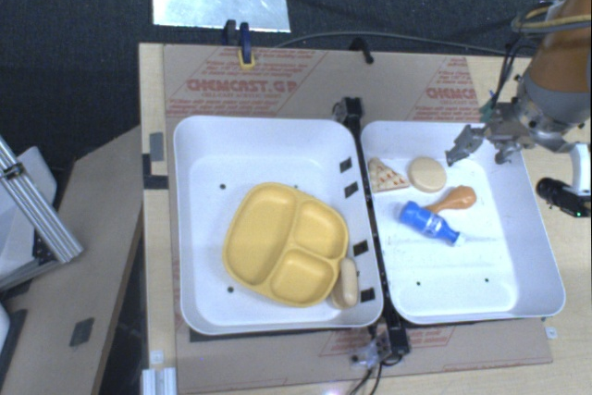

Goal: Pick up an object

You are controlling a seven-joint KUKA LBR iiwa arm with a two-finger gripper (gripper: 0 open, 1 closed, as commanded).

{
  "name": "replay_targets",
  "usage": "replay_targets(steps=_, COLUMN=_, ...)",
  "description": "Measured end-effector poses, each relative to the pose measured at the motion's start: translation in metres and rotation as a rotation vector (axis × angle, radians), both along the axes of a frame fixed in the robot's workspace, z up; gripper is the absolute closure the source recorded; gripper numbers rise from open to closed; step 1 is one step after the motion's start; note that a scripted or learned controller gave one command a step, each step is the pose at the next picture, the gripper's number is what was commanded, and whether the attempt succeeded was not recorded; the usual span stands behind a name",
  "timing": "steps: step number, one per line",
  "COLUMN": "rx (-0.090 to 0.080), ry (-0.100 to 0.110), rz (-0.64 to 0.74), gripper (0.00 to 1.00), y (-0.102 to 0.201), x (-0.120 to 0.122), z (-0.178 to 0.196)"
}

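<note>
A: Gripper (483, 143) up over the right bin's (518, 291) far right corner. Fingers apart, clamped on nothing.

B: Targets?

A: All resting in the right bin, far half. Blue bottle (429, 224) on its side, mid-bin. Orange drumstick (452, 197) just beside it. Round beige piece (426, 174) and pizza wedge (387, 175) near the divider.

B: Left bin (199, 199)?

A: Yellow compartment tray (286, 243) inside, small tan roll (347, 281) touching its near right edge.

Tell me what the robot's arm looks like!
The arm is round and chunky, grey with a wide orange band near the wrist. A thin dark cable hangs beside it. At its end sits a small grey metal gripper with two thin fingers.
</note>
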State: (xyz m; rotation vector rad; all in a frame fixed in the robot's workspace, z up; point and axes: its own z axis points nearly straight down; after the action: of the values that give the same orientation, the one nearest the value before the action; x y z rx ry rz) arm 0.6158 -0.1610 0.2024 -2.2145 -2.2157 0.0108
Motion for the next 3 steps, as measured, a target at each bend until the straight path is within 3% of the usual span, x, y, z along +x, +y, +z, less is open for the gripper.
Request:
replay_targets(steps=1, rx=-0.002, ry=-0.013, rz=0.003, gripper=0.00, y=0.000, x=0.003, z=0.009)
replay_targets(steps=3, rx=-0.001, ry=-0.009, rz=0.003, gripper=0.00, y=0.007, x=0.005, z=-0.113)
